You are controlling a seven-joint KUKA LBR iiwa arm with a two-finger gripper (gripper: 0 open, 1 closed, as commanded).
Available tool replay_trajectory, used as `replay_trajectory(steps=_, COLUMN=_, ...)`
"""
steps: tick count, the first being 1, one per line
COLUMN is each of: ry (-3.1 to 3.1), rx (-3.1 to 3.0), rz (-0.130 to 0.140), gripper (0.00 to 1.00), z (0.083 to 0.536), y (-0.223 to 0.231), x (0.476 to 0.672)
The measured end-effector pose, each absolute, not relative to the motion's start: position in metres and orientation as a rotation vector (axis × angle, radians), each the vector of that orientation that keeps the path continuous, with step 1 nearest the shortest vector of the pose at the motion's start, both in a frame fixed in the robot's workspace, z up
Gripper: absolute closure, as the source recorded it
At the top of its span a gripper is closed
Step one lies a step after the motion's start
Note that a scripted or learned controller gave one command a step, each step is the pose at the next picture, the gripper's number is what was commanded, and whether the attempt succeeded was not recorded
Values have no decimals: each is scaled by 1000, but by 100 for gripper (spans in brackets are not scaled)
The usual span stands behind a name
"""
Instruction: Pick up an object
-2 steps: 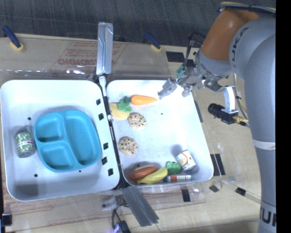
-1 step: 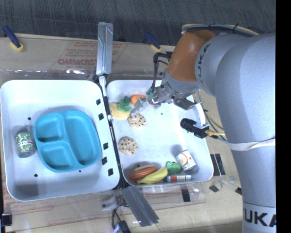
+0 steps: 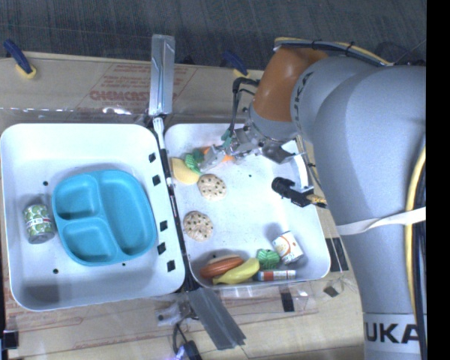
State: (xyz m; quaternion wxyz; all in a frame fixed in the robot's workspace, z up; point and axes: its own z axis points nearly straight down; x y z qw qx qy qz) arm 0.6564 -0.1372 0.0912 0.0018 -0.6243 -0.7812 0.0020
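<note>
My gripper (image 3: 231, 145) is low in the back left part of the right bin (image 3: 249, 210). It hovers right beside a small orange and green carrot-like toy (image 3: 207, 156). A green piece (image 3: 193, 162) and a yellow lemon-like fruit (image 3: 184, 172) lie just left of it. Whether it touches the carrot toy is unclear. Two round cookies (image 3: 211, 187) (image 3: 198, 225) lie in front of it, apart from the gripper.
Along the right bin's front edge lie a hot dog (image 3: 220, 265), a banana (image 3: 241, 271), a green piece (image 3: 268, 257), a small can (image 3: 288, 247) and a marker (image 3: 277, 276). The left bin (image 3: 30, 148) holds a blue divided tray (image 3: 103, 216) and a green can (image 3: 37, 222).
</note>
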Motion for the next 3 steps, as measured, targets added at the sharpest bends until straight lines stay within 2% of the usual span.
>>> replay_trajectory(steps=1, ry=-2224, rx=-2213, rz=3, gripper=0, z=91, y=-145, x=565)
replay_trajectory(steps=2, ry=-2221, rx=-2221, rz=0, gripper=0, z=92, y=-158, x=627)
replay_trajectory(steps=3, ry=-2240, rx=-2199, rz=2, gripper=0, z=92, y=-151, x=657)
